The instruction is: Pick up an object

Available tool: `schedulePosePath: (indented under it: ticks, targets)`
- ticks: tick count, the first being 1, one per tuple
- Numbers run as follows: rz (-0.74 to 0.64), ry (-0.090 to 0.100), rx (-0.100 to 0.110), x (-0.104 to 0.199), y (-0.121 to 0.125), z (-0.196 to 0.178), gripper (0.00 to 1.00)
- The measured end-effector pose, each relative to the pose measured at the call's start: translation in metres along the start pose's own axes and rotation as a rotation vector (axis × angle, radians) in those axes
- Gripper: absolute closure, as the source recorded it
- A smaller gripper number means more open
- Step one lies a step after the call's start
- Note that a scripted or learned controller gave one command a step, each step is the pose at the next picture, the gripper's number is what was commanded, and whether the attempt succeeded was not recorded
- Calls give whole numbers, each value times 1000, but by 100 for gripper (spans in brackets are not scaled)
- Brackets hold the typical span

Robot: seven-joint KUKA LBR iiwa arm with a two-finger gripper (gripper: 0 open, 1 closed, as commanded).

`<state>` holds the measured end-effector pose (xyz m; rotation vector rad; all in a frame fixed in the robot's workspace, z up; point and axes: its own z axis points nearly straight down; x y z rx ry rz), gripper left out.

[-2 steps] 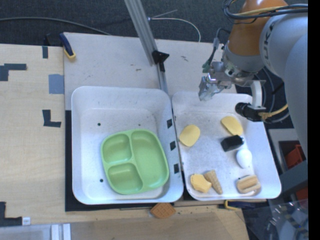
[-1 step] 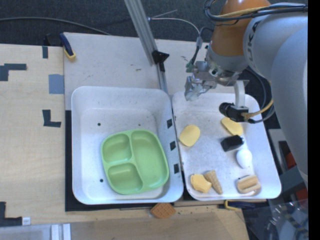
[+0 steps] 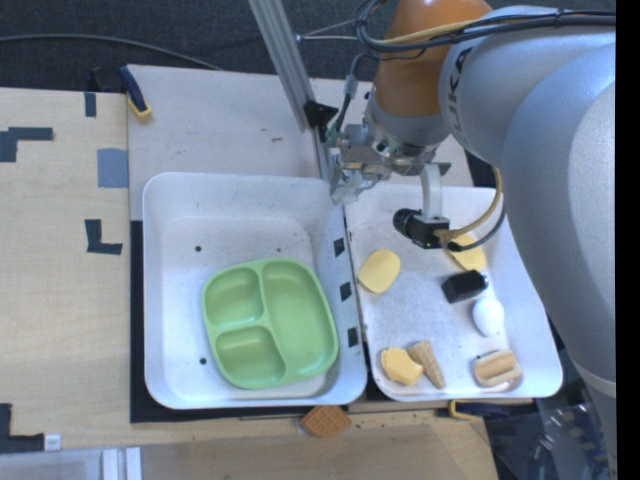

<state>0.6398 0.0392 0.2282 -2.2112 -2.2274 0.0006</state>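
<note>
The arm runs off the right and top edges and covers the right bin's far right corner. The wrist hides the gripper's fingers, so their spacing cannot be told. A yellow piece sits partly under a cable. A pole is cut by the top edge.

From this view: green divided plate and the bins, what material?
Green divided plate: looks like moulded plastic, matte to satin; uniform colour, rounded compartment ridges, soft sheen. White bins, left bin and right bin: likely thin formed plastic, smooth with rolled rims and a dull gloss; dark specks on the left one's floor. Can't confirm either from the view alone.
</note>
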Motion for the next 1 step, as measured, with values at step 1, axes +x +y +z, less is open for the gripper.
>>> schedulePosePath:
  ticks: [1]
  targets:
    - [0, -1, -1, 60, 6, 9, 100]
